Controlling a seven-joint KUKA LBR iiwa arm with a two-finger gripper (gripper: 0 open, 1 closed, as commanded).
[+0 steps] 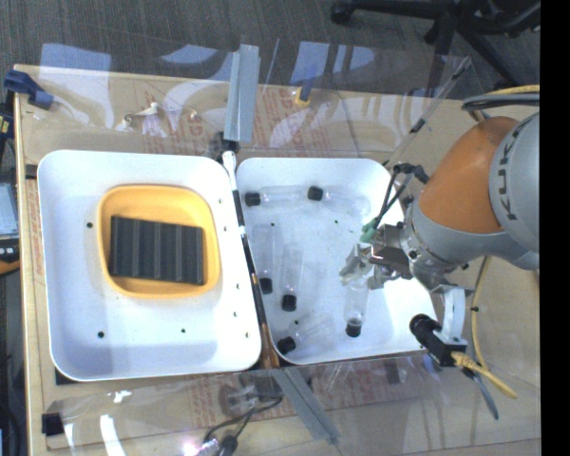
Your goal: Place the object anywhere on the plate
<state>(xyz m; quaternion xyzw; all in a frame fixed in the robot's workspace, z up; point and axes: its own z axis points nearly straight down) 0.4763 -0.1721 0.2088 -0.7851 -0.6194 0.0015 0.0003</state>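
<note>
While the grey two-finger gripper (369, 266) hovers in the right white bin (266, 174), grip state indiscernible | clear black-capped plastic tube (355, 310) lies just below it, lengthwise toward camera | yellow square plate (158, 203) far left.

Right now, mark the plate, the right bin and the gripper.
plate (158, 202): camera view, yellow rim's top edge.
right bin (304, 171): camera view, bare far wall.
gripper (359, 272): camera view, at its fingertips.
</note>
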